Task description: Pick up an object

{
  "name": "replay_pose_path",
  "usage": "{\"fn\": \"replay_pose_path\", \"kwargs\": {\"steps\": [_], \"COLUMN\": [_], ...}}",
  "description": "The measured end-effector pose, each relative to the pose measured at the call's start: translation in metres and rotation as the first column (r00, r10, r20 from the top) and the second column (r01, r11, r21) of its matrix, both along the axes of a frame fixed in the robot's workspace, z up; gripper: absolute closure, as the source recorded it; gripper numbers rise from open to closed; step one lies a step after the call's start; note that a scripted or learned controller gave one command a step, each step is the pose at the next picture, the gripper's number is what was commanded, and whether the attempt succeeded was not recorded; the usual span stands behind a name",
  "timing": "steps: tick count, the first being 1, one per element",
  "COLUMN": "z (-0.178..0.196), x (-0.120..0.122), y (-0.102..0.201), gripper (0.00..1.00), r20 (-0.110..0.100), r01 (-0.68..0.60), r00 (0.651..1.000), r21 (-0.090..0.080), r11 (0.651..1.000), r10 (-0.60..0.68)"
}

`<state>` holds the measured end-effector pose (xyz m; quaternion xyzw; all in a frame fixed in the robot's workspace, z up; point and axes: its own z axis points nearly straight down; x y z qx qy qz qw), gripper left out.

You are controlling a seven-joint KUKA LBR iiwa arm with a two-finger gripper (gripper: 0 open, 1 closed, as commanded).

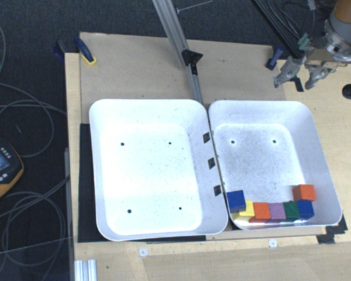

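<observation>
The gripper (296,78) hangs over the desk (240,69) just beyond the far right corner of the right bin (316,133), its two fingers spread apart with nothing between them. The blocks sit well apart from it, bunched along that bin's near wall: a blue block (236,199) toward the left, then yellow (246,210), orange (261,211), purple (277,211) and green (291,209) in a row, with another blue block (305,208) and an orange block (304,192) at the right end. The left bin (105,157) lies beside it, touching.
</observation>
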<state>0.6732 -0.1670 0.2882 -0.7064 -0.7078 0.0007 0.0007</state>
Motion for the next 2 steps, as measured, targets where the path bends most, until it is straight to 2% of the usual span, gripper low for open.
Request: {"fn": "replay_pose_path", "kwargs": {"steps": [1, 2], "z": [-0.078, -0.027], "x": [-0.053, -0.067], "y": [-0.012, 0.046], "gripper": [0.00, 0.00], "r20": [-0.010, 0.006], "r01": [0.005, -0.004], "r00": [1.000, 1.000], "r21": [0.002, 0.002], "r11": [1.000, 1.000], "r10": [-0.005, 0.004]}}
